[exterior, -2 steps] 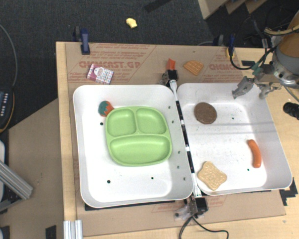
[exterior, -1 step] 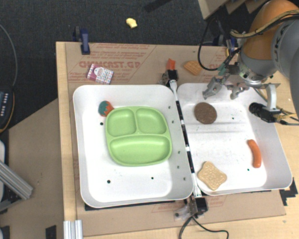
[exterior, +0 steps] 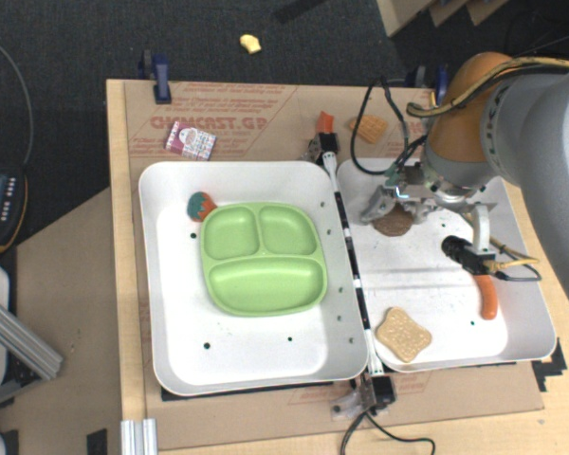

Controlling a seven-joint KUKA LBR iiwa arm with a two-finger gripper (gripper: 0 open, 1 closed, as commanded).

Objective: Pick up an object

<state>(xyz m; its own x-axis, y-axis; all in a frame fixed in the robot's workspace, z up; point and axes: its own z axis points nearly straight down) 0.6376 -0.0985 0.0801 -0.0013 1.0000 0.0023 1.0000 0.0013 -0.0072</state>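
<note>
Camera view from above takes in two shallow white bins side by side on one cardboard-topped bench [exterior: 266, 102]. Farthest left, one pink-and-white packet [exterior: 190, 140] lies on the bench just behind the left bin [exterior: 171, 330]. That bin holds one green divided plate [exterior: 263, 287] with three compartments, and one small red-and-teal ball [exterior: 201, 206] sits against the plate's far left corner. One orange-and-black clamp [exterior: 324, 140] sits at the far end of the seam between the bins. One tan cracker [exterior: 370, 129] lies on the bench just behind the right bin [exterior: 408, 273].

The right bin holds three loose things: one brown round disc [exterior: 392, 225] in its far left part, one slice of toy toast [exterior: 402, 334] at its near left corner, and one orange sausage [exterior: 488, 300] towards its right side. The gripper [exterior: 396, 207] hangs directly over the brown disc, which lies partly hidden beneath it. Whether the gripper is spread or pressed together cannot be told.
</note>
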